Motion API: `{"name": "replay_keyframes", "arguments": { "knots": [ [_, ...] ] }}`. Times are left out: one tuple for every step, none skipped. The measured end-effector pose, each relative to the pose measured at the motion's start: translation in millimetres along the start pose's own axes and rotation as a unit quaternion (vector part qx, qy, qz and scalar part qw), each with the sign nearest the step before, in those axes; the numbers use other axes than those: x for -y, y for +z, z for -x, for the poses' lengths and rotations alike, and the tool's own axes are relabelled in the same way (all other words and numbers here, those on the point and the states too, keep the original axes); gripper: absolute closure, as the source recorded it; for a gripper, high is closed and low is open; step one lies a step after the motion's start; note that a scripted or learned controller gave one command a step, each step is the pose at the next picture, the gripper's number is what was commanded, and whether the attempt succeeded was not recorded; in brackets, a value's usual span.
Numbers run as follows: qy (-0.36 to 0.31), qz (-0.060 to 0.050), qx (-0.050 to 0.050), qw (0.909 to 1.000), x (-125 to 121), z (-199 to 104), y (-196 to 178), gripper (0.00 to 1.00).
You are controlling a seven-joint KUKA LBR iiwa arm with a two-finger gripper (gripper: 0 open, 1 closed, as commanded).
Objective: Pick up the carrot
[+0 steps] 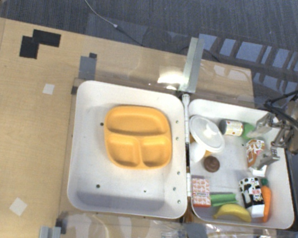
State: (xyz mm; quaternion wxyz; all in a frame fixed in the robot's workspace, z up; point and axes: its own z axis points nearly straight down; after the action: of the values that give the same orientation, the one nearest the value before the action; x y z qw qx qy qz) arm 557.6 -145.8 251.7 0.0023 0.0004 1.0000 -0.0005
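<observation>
Lying at the near right corner of the right bin (287, 219), the carrot (267, 201) runs lengthwise along the wall, touching a black-and-white toy (251, 191) on its left, with a banana (233, 212) just beside. It looks light, stiff and smooth, likely best pinched across its middle. Farther back, the gripper (270, 146) hovers above a printed packet (254, 152), holding nothing I can see; how wide it stands I cannot tell.
</observation>
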Motion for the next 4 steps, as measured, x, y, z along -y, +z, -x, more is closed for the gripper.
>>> {"name": "replay_keyframes", "arguments": {
  "knots": [
    [0.095, 0.0, 0.0, 0.9955, 22, -64, 155, 0.0],
    [0.182, 0.001, 0.008, 0.9832, 34, -63, 160, 0.0],
    [0.187, 0.001, 0.001, 0.9823, 7, -23, 151, 0.0],
    [0.166, -0.001, 0.001, 0.9862, 60, -56, 116, 0.0]
  ]
}}
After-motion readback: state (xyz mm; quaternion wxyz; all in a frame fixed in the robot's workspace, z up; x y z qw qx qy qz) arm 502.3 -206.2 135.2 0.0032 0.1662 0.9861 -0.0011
